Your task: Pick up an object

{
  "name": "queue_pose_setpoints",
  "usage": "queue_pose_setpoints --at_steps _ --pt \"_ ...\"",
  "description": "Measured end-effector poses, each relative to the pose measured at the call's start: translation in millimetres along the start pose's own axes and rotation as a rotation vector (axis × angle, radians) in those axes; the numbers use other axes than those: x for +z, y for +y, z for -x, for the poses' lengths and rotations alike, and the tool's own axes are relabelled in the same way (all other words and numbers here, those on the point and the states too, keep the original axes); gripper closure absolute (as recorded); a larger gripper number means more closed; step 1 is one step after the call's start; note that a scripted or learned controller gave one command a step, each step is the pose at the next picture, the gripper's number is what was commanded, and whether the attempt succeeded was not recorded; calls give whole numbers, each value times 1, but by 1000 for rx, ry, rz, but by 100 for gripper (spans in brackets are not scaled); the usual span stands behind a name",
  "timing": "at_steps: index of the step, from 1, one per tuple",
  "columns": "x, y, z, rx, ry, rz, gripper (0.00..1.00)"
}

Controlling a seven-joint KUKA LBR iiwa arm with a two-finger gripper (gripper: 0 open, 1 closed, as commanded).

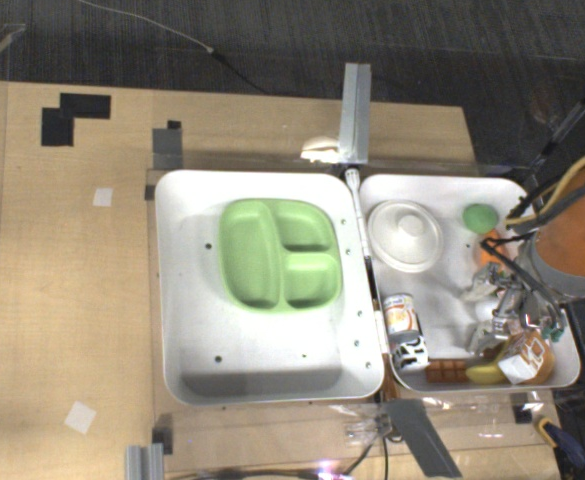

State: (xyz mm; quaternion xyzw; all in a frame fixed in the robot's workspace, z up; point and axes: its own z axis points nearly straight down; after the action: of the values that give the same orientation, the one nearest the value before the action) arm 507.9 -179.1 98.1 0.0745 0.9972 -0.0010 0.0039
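near edge: bench (62, 348) front lip closest to camera, bare wood with a couple of pale tags; bin clamps just behind it.
left bin: left bin (187, 358) carried one green tray (277, 253), three compartments, lying flat near the middle, well apart from everything else.
right bin: right bin (442, 183) was crowded. White bowl (405, 234) at the back, green ball (480, 217) beside it, can (399, 318) against the divider wall, black-and-white cup (409, 352) just in front of the can, brown bar (446, 371) and a yellow piece (484, 373) along the front wall, brown pack (527, 356) with a white label in the front-right corner.
arm: arm (577, 238) came in from the right, low over the right bin; orange band clear.
hand: hand (507, 313) sat over the front-right clutter, near the pack. Whether it was released or clenched: cannot tell, cables and metal blurred together. Nothing seen gripped.
target: probably the pack or the yellow piece, both in the right bin's front-right corner, touching or nearly so.
risk 1: corner wall could block one side of the grasp, so it slips off.
risk 2: packed neighbours; closing might catch two items or shove the bar instead.
risk 3: soft pack could crumple and slide out on lift.
risk 4: dangling cables might snag the bin rim.
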Motion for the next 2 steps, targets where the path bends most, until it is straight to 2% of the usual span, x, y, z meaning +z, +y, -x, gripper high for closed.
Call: queue_pose_setpoints --at_steps 1,2 --pt "8 53 47 50 -12 1 0" --pt "6 -7 -15 104 -12 -2 0"
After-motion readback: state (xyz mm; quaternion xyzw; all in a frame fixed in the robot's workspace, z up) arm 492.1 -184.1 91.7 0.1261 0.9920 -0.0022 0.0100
